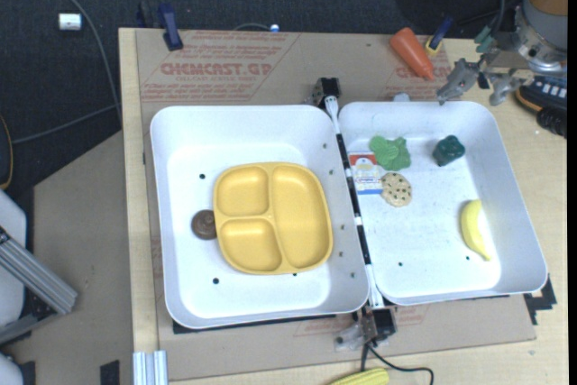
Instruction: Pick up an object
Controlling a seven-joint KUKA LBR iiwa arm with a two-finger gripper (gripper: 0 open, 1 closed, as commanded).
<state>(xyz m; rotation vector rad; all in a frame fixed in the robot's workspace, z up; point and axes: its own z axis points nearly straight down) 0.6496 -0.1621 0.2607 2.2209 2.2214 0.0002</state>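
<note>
1. the gripper (pixel 467 77) hangs at the far right corner of the right bin (pixel 514 275), above its back rim; its two fingers stand apart with nothing between them, so it is open and holds nothing.
2. the things it could pick all lie in the right bin: a light green lump (pixel 390 151) and a dark green block (pixel 448 150) toward the back, a small card (pixel 364 171) and a cookie (pixel 396 189) just beside the wall between the bins, and a banana (pixel 475 229) near the right side; the left bin (pixel 171 194) bears a yellow divided plate (pixel 271 217) with a brown disc (pixel 205 224) touching its left edge.
3. the dark green block looks nearest to the gripper; coming straight down from here risks striking the back rim instead of reaching the floor, since the fingers sit over the bin's edge.
4. the card and cookie are flat and touch or nearly touch each other; fingers closing on them likely scrape the floor and slip off, or nudge both against the wall; the light green lump crowds the card too, so a grasp there may catch two things or neither.
5. the banana is curved and lies close to the sloped side; a closing across its length may roll it away, and the wall may block one finger.
6. the plate is wide and shallow; the open span probably cannot take it except at its rim.
</note>
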